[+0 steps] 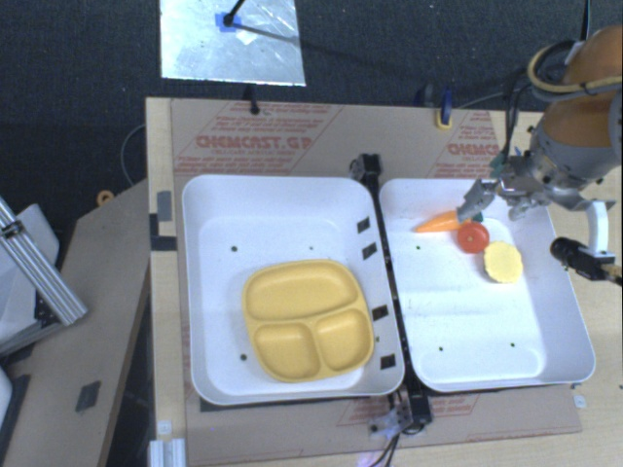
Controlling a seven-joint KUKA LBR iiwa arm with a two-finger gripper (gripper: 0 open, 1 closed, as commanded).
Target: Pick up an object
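In the right bin [467, 334] lie an orange carrot [435, 224], a red tomato [473, 237] and a pale yellow round piece [503, 262], all close together at the back. My gripper [482, 202] hangs low over the bin's back part, just above the carrot's thick end and the tomato. It is too small and dark here to make out whether anything is in its grasp. The left bin [209, 222] holds a yellow tray [307, 317] with three compartments.
The front half of the right bin is bare white floor. A black divider strip [380, 261] runs between the two bins. Behind the bench, a shiny metal sheet [231, 27] lies on the dark floor.
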